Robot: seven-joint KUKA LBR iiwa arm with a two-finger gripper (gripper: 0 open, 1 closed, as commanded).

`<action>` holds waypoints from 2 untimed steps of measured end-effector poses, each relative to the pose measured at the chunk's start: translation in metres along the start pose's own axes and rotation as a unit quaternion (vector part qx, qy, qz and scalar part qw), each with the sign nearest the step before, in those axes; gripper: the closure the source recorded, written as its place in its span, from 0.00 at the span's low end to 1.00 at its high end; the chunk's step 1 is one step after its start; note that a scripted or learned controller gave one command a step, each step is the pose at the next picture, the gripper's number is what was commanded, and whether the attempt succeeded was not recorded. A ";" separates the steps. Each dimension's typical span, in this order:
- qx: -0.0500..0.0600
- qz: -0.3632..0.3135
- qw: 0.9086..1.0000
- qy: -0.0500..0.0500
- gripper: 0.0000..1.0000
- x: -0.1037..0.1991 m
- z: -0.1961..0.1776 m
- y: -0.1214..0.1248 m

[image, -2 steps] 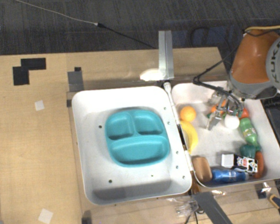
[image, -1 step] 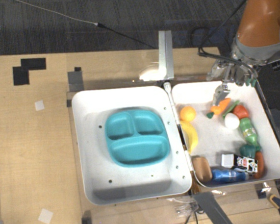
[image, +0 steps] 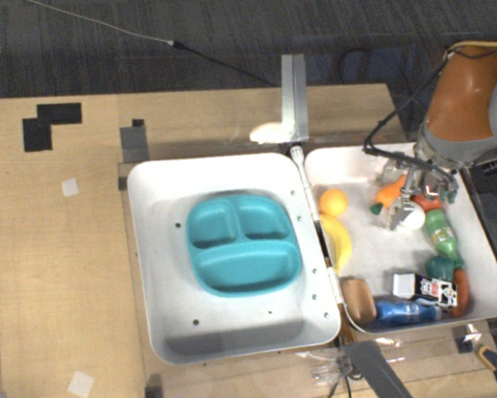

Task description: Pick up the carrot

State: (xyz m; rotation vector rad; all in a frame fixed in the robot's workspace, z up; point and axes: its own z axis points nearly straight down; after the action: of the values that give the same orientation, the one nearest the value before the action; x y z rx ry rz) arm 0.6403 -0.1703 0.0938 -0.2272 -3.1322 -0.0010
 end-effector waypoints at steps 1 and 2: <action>0.000 0.061 0.998 -0.001 0.00 -0.015 0.006 0.022; 0.000 0.159 0.987 -0.001 0.00 -0.020 0.007 -0.022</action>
State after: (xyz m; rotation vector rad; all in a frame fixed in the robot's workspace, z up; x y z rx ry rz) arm 0.6564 -0.1953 0.0867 -0.7217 -3.0589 -0.0013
